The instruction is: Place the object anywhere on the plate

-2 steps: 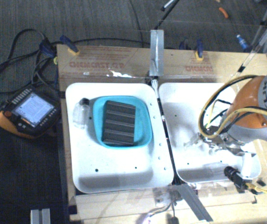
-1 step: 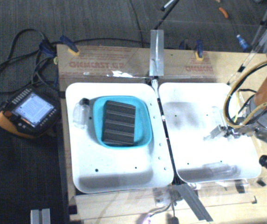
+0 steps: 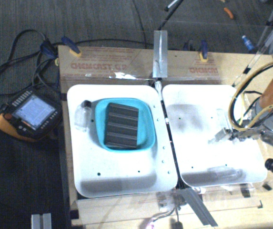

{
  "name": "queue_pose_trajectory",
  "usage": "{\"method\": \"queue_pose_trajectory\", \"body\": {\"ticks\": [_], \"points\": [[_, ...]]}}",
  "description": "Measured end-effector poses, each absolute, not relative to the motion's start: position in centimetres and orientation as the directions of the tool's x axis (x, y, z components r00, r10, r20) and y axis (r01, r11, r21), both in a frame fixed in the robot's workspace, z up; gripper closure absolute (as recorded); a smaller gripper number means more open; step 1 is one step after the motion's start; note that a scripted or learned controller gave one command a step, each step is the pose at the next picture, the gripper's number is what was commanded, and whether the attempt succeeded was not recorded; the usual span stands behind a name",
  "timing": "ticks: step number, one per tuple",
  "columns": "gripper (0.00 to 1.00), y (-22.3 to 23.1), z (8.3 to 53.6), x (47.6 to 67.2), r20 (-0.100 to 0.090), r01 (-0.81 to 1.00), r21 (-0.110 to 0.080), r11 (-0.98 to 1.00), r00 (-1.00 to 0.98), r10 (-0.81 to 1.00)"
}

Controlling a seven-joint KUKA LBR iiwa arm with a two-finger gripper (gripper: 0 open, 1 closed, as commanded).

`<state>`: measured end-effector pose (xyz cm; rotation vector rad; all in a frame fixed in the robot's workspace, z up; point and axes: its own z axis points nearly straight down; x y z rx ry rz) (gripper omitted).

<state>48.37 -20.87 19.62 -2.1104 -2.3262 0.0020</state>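
While on the plate (image 3: 146,128), dark ridged block (image 3: 122,125); bottle (image 3: 83,112) beside.

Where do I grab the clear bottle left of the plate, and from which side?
Take the bottle from above, across its clear body below the black cap; it seems to lie lengthwise between bin wall and plate rim, so side room looks tight.

This is a robotics lab or test cell. A plywood surface (image 3: 126,63) carries two shallow white bins (image 3: 122,175), held with blue clamps (image 3: 69,44) at its far edge. A teach pendant (image 3: 29,114) with a lit screen lies on the grey carpet (image 3: 31,13) off its left edge, trailing black cables (image 3: 17,46)
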Motion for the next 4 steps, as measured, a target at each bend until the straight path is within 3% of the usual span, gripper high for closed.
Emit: {"method": "queue_pose_trajectory", "body": {"ticks": [1,2,3,4], "points": [[0.00,-16.6,12.3,48.3,0.000,0.991,-0.005,-0.130,0.130,0.991],[0.00,-21.7,19.3,49.8,-0.002,1.000,-0.002,-0.004,0.004,1.000],[0.00,-14.1,15.2,48.3,0.000,0.992,-0.005,-0.127,0.127,0.992],[0.00,-19.8,21.1,49.6,-0.003,0.985,-0.002,0.173,-0.173,0.985]]}}
